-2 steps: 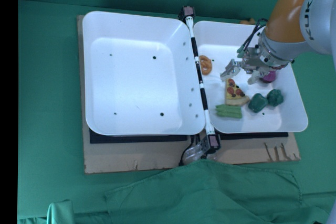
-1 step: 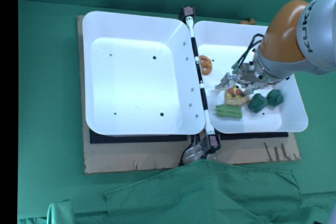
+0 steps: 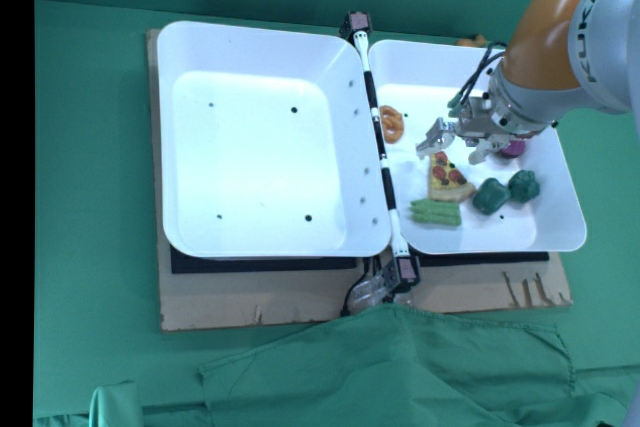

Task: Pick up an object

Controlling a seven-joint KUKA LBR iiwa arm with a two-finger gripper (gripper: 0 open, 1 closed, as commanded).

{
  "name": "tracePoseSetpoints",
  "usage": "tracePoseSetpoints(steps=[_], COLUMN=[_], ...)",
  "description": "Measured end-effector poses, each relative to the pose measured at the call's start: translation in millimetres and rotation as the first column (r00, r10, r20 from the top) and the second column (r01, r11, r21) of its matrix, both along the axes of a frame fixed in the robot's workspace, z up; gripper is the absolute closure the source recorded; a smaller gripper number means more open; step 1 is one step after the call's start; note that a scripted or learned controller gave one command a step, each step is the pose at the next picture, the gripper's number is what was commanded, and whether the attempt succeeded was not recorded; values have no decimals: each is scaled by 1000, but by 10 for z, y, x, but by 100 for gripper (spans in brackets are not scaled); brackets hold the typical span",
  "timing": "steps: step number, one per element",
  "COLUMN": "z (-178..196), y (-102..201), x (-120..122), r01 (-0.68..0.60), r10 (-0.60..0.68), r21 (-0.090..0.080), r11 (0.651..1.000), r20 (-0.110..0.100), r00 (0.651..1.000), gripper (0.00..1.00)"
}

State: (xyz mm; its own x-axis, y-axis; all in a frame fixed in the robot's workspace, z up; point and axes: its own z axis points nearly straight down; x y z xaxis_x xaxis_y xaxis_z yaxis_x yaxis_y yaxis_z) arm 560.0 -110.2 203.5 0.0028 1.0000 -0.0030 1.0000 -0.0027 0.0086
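Note:
The right bin (image 3: 560, 225) holds a pizza slice (image 3: 448, 180), a pretzel (image 3: 391, 122), a bundle of green beans (image 3: 436, 212), two dark green pepper pieces (image 3: 491, 197) (image 3: 524, 185) and a purple item (image 3: 512, 149) partly hidden under the wrist. My gripper (image 3: 455, 146) hangs over the middle of this bin, just above the pizza slice's upper tip. Its fingers are spread apart with nothing between them.
The left bin (image 3: 180, 215) lies beside the right one, split from it by a black-and-white divider bar (image 3: 376, 130). Both sit on cardboard (image 3: 250, 310). Green cloth (image 3: 400, 365) bunches at the front. The arm covers the right bin's far right corner.

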Motion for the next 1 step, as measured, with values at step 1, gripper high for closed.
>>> tracePoseSetpoints(steps=[1], z=[-186], y=[-267], x=[-324], r01=[2], r10=[-2], r21=[1], r11=[1000], r20=[10], r00=[1000], gripper=[0])
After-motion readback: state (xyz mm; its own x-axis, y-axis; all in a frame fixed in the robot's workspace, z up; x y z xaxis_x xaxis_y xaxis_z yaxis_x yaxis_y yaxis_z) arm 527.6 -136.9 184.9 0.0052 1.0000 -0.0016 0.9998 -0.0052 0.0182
